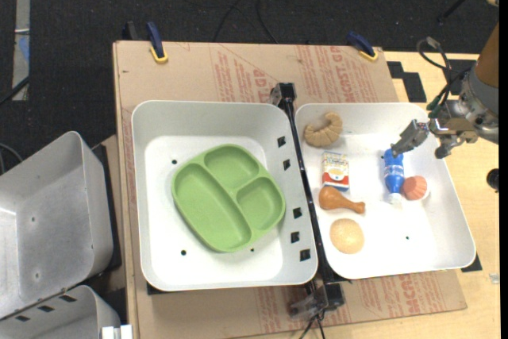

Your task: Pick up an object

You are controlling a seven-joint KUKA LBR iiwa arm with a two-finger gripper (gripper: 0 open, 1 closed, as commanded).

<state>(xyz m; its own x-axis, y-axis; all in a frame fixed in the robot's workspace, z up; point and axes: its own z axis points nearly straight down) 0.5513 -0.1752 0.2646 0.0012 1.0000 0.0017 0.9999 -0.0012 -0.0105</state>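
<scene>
Green tray (228, 197) left bin; croissant (324, 129), bottle (393, 171) right.

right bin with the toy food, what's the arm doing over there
The arm's tool hovers over the right bin's far right side, just above a blue bottle and an orange ball. Nothing sits between its fingers. A croissant, small carton, drumstick and bun lie untouched. The left bin holds a green divided plate.

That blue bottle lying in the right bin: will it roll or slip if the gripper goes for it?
The blue bottle lies on its side and looks round, so it probably rolls if nudged. Its smooth surface may slip. The orange ball beside it could get knocked away.
</scene>
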